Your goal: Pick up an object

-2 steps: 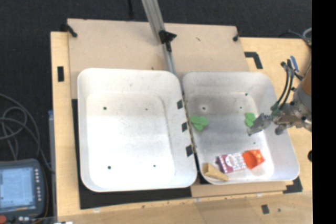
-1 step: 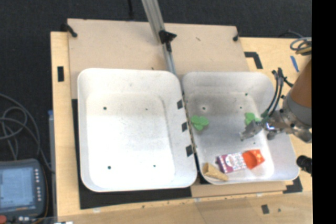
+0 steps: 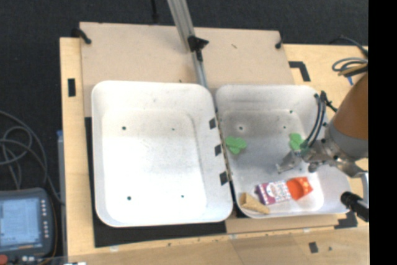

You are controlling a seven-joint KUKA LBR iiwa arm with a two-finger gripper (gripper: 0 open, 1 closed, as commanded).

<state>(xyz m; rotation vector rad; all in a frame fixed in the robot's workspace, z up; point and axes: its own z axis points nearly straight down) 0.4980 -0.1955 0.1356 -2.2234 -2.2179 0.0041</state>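
Observation:
The right bin [image 3: 267, 99] holds several small objects. A green piece [image 3: 235, 144] lies near its left wall. A second green piece [image 3: 296, 141] sits right beside my gripper [image 3: 290, 162], which is low over the bin's middle right, reaching in from the right edge. A purple, white and orange carton [image 3: 283, 190] lies on its side just in front of the gripper. A tan wedge [image 3: 251, 202] rests in the bin's front left corner. The arm's wrist hides whether the gripper touches the second green piece.
The left bin [image 3: 155, 152] stands beside the right one, their walls meeting at the middle. A slanted metal pole [image 3: 180, 6] rises from the back of the bench. Cables hang at the arm's wrist [image 3: 319, 118].

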